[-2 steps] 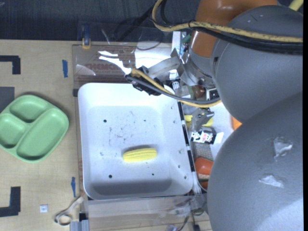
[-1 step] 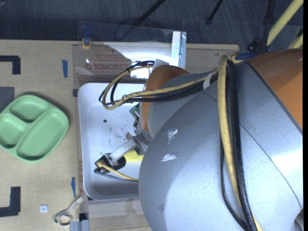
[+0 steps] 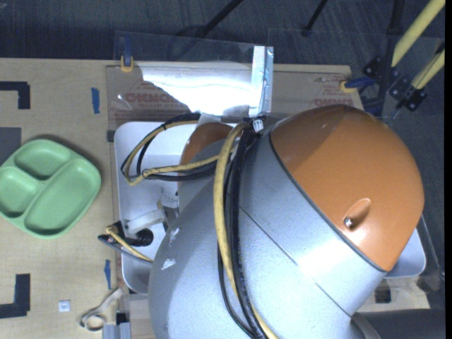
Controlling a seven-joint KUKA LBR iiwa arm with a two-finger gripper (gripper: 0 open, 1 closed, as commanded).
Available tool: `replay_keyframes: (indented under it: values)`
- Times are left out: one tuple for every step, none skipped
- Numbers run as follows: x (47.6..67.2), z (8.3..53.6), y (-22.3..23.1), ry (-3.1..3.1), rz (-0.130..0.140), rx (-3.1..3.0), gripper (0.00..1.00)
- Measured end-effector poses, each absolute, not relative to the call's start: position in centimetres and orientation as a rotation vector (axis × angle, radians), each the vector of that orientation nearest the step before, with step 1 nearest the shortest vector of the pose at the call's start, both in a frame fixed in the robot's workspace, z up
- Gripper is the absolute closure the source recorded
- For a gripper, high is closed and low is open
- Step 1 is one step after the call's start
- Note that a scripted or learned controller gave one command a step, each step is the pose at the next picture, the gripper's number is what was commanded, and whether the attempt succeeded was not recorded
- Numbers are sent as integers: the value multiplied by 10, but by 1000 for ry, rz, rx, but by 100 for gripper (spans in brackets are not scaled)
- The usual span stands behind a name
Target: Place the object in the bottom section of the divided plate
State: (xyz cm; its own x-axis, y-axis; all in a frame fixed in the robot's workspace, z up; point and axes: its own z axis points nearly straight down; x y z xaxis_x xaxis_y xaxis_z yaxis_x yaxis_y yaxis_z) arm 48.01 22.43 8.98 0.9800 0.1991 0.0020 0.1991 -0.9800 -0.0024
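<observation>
Divided plate (image 3: pixel 48 187) sits far left on table (image 3: pixel 63 274), apart from bin (image 3: pixel 131 189). Object hidden under my arm (image 3: pixel 296 239); heft, grip point unjudgeable. Jaws' state: cannot tell.

Divided plate (image 3: pixel 48 187) left of arm-covered bin (image 3: pixel 128 162).

A bulky silver-grey robot arm (image 3: pixel 282 260) with a rounded orange cap (image 3: pixel 339 175); yellow and black cables (image 3: pixel 227 210) run along its side.
</observation>
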Motion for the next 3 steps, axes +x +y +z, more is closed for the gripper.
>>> replay_keyframes:
  values:
    - [481, 100, 224, -309, -4, -3124, 100]
    - [508, 88, 226, -314, 0, -3121, 100]
    - [532, 294, 224, -312, -1, -3126, 100]
